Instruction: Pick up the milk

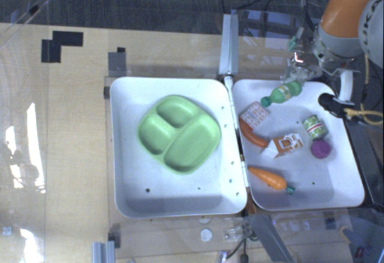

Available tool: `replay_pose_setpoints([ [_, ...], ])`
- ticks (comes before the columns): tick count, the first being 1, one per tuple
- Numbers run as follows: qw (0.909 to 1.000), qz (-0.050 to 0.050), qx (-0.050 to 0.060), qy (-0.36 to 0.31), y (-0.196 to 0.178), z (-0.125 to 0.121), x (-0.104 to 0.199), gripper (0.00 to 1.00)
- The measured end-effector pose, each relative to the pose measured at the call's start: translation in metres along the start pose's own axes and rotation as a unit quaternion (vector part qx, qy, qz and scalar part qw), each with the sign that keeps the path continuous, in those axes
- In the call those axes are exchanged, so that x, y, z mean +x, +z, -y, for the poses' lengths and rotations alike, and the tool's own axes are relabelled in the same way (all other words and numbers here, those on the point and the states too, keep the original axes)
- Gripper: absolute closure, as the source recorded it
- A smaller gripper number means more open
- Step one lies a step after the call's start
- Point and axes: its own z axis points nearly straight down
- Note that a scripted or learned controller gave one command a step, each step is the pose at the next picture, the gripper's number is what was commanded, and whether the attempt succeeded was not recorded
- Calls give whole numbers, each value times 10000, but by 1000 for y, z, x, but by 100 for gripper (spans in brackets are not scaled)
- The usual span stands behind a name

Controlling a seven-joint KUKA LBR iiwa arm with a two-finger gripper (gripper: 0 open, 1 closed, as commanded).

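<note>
The desk (72, 136) is pale wood. Two shallow white bins sit directly on it, side by side and touching along a metal divider. The right bin (348, 193) lies just below the end effector (298, 69), which hangs at its far edge; the left bin (129, 193) lies off to the end effector's left. Black tape marks (59, 44) sit on the desk well beyond the left bin.

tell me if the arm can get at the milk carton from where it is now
Probably yes: the small orange and white milk carton lies uncovered mid-bin, with the hot dog touching one side. The pincer sits over the bin's far edge.
</note>
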Motion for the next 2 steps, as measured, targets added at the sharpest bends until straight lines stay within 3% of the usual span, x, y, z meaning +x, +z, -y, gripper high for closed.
replay_pose_setpoints([
  [1, 9999, 16, 132, 32, 29, 14, 23, 100],
  [2, 9999, 16, 132, 33, 29, 14, 23, 0],
])
